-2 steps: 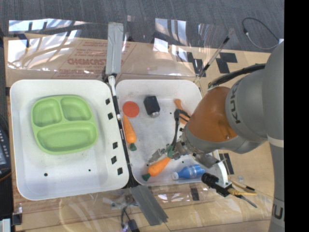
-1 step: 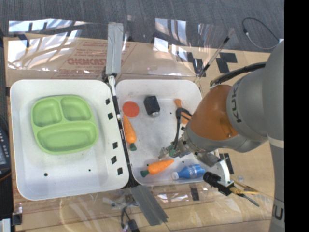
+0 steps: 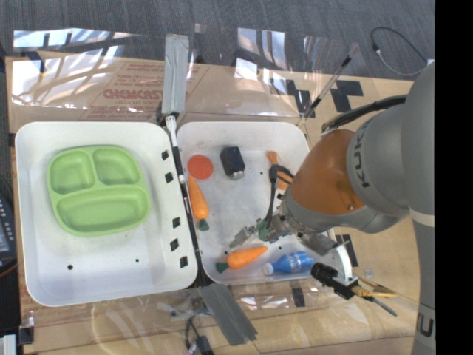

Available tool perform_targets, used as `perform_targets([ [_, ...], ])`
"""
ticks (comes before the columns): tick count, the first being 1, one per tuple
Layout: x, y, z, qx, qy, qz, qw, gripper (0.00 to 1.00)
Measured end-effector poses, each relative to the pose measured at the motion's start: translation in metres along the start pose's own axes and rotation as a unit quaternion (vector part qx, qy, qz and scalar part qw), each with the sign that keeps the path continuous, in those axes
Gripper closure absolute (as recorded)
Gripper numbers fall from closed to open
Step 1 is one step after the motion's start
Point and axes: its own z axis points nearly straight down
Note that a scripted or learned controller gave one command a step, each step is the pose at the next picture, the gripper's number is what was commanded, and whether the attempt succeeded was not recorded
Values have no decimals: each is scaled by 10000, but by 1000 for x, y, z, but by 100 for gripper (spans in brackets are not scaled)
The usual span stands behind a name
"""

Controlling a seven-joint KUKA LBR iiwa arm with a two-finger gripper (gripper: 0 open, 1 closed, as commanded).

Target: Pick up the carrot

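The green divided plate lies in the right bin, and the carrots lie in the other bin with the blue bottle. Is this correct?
Not quite. The camera view shows the green divided plate in the left bin; the carrots and the blue bottle lie in the right bin.

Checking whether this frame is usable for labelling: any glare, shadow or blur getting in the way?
Camera view: bright glare streaks on the clear sheeting above the bins; the right bin is evenly lit, with the carrots crisp; the arm covers that bin's right side; the gripper looks slightly soft.
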Motion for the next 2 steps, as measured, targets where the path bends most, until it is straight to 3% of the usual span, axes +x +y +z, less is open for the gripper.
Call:
perform_targets([
  [1,41,11,7,-16,-3,-880,9961,0],
  [2,-10,-3,6,-27,-20,-836,9965,0],
])
